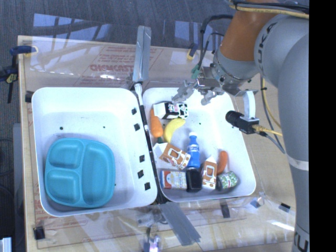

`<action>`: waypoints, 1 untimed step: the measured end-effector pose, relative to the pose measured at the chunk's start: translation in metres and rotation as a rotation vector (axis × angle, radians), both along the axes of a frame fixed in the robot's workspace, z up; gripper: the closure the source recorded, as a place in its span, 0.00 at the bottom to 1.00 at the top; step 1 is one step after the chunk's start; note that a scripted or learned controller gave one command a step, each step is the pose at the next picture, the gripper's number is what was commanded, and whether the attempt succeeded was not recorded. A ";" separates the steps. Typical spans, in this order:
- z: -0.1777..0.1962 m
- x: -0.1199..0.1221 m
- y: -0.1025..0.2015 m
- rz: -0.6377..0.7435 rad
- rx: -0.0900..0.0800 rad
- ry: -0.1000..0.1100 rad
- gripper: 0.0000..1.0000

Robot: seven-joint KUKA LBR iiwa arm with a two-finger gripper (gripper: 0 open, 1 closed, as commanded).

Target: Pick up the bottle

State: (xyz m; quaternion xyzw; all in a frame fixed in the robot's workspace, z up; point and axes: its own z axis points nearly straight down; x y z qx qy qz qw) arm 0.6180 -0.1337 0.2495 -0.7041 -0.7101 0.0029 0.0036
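Nearest the camera, along the front wall of the right bin (247, 190), a row of small goods is lying: a red-and-white carton (174, 179), a dark upright item (193, 180), an orange-and-white carton (209, 173) and a green can (228, 181).

Just behind that row, the bottle (193, 151) is resting near the middle of the right bin. It is blue with a white cap. Its long axis is running roughly front to back in the view, cap pointing toward the far wall, base toward the dark item at the front. It appears to be lying down or leaning; the slant of the camera is making that hard to settle. A small patterned carton (175, 156) is sitting just beside it on the view's left, and an orange carrot-like piece (223, 161) is lying near it on the right.

Farther back, a yellow lemon-like fruit (175, 128), another orange piece (156, 127) and a black-and-white carton (172, 109) are crowding the rear left corner.

The pincer (195, 94) is hanging above the rear of the right bin, fingers looking spread, nothing between them. It is well apart from the bottle.

Progress: judged as early. No grasp is made; the bottle is lying untouched. Left to do: travelling forward over the bottle, descending, closing, lifting.

The left bin (79, 101) is holding a teal divided tray (80, 172). Both bins are sitting on the desk (68, 62).
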 end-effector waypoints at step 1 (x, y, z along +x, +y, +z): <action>-0.122 -0.054 -0.061 0.232 0.003 -0.001 0.00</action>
